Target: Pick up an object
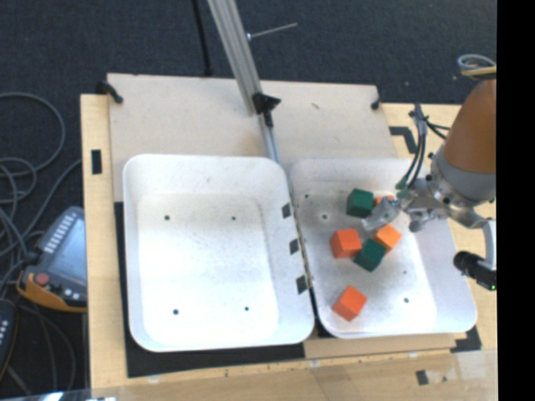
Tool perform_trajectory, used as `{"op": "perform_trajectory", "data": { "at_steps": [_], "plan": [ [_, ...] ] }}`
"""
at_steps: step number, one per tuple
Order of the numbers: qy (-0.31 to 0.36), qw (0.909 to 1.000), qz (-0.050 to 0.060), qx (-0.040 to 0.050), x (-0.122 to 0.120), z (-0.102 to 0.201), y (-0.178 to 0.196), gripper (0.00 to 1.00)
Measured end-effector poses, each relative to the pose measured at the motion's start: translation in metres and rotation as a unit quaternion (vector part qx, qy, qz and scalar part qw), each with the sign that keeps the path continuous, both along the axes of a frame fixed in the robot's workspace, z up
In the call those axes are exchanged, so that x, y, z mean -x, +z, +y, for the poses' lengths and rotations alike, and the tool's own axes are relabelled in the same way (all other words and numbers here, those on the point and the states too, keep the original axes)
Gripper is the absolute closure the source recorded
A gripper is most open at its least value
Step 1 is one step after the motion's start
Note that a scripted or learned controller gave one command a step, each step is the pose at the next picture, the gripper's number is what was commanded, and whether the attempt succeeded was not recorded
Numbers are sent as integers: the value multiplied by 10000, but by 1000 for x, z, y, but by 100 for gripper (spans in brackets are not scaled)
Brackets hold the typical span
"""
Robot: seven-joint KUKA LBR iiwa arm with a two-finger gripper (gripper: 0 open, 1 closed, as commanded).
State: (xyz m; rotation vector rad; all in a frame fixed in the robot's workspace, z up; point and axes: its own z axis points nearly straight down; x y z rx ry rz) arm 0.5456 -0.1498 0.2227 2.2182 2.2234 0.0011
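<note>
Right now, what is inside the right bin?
The right bin holds two green cubes and three orange cubes. The pincer covers whatever lies beneath it.

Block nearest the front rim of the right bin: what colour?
Orange, clearest in the camera view.

end effector [386, 215] low in right bin [435, 307], among green and orange blocks [346, 243].
</note>
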Motion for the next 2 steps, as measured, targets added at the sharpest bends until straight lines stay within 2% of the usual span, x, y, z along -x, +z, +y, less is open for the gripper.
{"op": "perform_trajectory", "data": {
  "at_steps": [1,2],
  "plan": [
    [-5,9999,-127,25,-34,8,-91,0],
    [-15,10000,1,10,-62,1,-108,0]
  ]
}}
